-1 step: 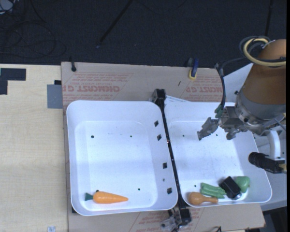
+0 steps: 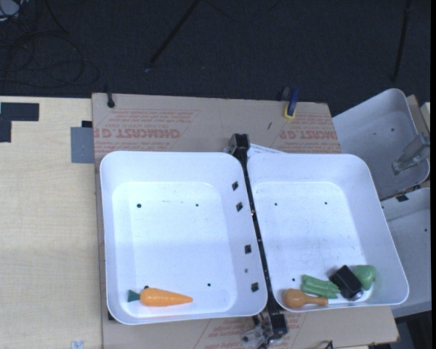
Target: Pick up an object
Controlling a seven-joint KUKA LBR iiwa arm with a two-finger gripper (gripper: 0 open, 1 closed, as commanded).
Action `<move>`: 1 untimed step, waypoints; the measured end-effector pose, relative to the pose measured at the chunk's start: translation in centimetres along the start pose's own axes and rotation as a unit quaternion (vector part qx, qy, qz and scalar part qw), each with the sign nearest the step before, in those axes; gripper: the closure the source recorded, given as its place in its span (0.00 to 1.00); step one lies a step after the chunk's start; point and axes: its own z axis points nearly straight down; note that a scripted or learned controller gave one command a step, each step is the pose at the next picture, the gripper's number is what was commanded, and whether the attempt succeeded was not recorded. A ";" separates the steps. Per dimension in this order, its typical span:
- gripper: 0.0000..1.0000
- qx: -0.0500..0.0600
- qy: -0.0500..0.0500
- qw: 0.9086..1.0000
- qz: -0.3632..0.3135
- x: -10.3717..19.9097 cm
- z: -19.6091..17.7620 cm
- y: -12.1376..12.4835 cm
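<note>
An orange carrot with a green top [image 2: 163,297] lies in the left bin [image 2: 116,195], near its front left corner. Huddled in the front right corner of the right bin [image 2: 363,195] are several small items. A tan-orange gourd-shaped piece [image 2: 302,299] lies at the front, with a green pod [image 2: 320,286] just behind it. A black block [image 2: 346,282] rests against a rounded green piece [image 2: 364,274] by the bin's wall.
Both bins sit on a cardboard sheet [image 2: 203,126] and meet at a black strip [image 2: 247,224]. A blue clamp [image 2: 291,102] holds the cardboard's far edge. A grey metal plate [image 2: 381,133] stands to the right of the bins. Pale wood bench lies to the left.
</note>
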 end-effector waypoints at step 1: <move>0.00 0.011 0.005 1.000 -0.012 19.3 3.7 -1.8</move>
